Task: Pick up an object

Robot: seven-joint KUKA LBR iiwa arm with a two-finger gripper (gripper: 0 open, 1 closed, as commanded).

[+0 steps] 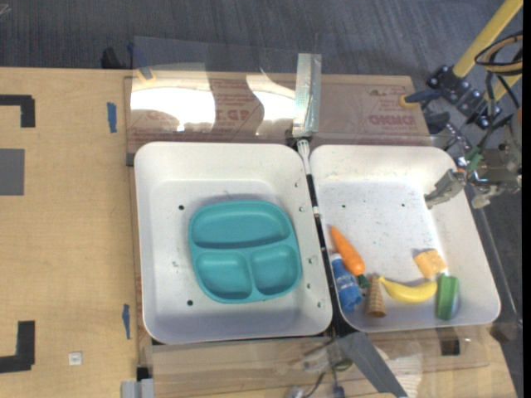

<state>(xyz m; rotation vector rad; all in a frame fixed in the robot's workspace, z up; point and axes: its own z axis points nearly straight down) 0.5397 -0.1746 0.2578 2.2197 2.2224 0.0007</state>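
We see a wooden bench (66, 247) with black tape marks (21, 110) and blue tape bits (111, 116), well left of the gripper (448, 187). Grey floor (249, 7) lies beyond it, glare (166, 102) on clear sheeting.

Teal tray (244, 250) in a white bin (158, 181); orange carrot (348, 251), yellow banana (408, 289), green piece (447, 296), blue tube (345, 283)

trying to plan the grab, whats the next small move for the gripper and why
Probably move the gripper toward the bin's near side and bring it over the banana. The gripper sits at the right bin's far right rim with nothing seen between its fingers, while the objects cluster along the near edge, the banana lying fairly exposed.
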